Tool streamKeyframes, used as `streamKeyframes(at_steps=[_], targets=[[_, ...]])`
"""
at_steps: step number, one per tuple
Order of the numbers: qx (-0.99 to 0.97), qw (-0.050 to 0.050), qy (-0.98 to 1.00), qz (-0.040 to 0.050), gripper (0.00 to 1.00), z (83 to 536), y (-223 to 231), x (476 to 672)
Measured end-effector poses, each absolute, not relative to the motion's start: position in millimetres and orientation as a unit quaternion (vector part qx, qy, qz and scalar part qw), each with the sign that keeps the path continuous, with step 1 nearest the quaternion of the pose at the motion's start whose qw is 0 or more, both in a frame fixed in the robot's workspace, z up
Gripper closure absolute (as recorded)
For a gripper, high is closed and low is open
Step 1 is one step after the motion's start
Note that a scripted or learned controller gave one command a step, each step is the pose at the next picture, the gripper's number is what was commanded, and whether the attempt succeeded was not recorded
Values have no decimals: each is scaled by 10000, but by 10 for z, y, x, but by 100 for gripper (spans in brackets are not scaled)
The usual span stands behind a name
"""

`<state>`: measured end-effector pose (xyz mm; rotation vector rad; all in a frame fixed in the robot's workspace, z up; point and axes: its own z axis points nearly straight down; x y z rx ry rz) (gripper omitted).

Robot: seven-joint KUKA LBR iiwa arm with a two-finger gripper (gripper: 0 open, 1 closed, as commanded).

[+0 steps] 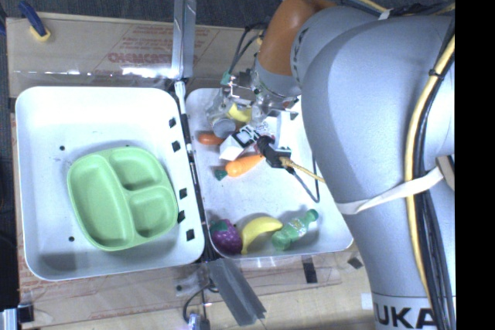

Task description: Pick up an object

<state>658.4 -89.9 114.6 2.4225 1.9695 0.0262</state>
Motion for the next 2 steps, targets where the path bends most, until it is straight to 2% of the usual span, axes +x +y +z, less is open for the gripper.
streamKeyframes(at_steps=[1, 2], targets=[[8158, 34, 5782, 48, 0, 996, -1278, 6615], [6366, 0, 7712, 1, 0, 1924, -821, 6482]])
